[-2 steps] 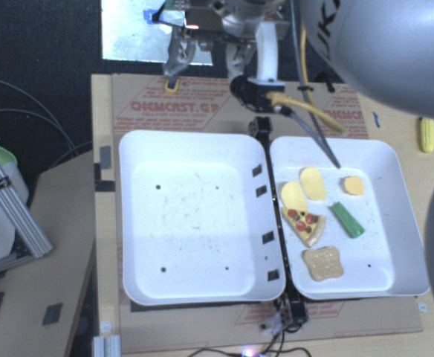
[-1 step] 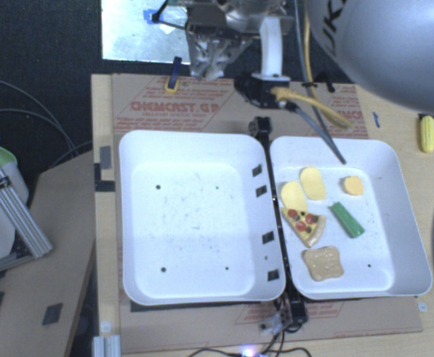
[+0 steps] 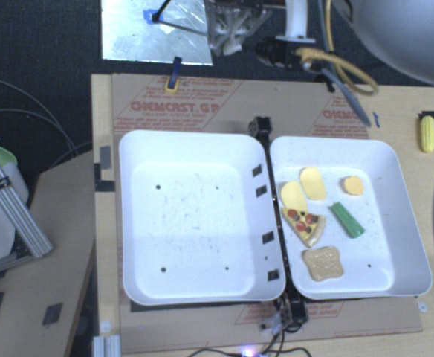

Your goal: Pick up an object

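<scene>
Overhead view of the bench before any pick. You see the two-finger gripper (image 3: 228, 36) held high above the far edge of the bench, beyond both bins, a parked pose that leaves the camera an unobstructed look at the candidates. Whether it is apart or together you cannot tell: it is blurred and merges with a silvery sheet (image 3: 154, 21) behind it.

All candidates lie in the right shallow white bin (image 3: 403, 199), loosely grouped towards its inner wall:
- two pale yellow oval pieces (image 3: 313, 183), one overlapping the corner of the pizza slice;
- a triangular toy pizza slice with red dots (image 3: 306, 225);
- a small orange rounded piece (image 3: 353, 186), apart from the rest;
- a green stick-shaped piece (image 3: 348, 219), lying free and slanted;
- a tan toast-shaped piece (image 3: 323, 263), nearest the camera.

The left shallow white bin (image 3: 195, 214) carries only dark specks.

The grey arm (image 3: 403, 21) is cut off at the top right, so you cannot read its wrist pose. What the ovals represent is unclear.
</scene>
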{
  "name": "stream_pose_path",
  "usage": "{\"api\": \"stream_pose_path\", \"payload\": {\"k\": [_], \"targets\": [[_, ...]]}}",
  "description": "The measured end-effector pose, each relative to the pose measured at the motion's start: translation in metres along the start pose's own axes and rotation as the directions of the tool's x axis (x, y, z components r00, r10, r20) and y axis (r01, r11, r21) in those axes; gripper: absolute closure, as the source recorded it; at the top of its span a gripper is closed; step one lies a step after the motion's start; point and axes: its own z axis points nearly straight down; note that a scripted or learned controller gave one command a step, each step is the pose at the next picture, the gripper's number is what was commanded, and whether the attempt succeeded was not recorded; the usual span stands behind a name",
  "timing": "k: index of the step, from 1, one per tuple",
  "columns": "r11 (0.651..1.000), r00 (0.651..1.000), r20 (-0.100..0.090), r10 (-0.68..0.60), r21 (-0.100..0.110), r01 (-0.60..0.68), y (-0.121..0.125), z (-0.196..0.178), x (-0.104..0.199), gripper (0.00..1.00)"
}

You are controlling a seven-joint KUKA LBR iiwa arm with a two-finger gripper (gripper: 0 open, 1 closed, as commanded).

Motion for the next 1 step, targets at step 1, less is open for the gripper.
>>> {"api": "stream_pose_path", "payload": {"k": [1], "targets": [[1.000,1.000,0.003,0.002,0.008,-0.002,-0.0027,0.0449,-0.0442,1.00]]}}
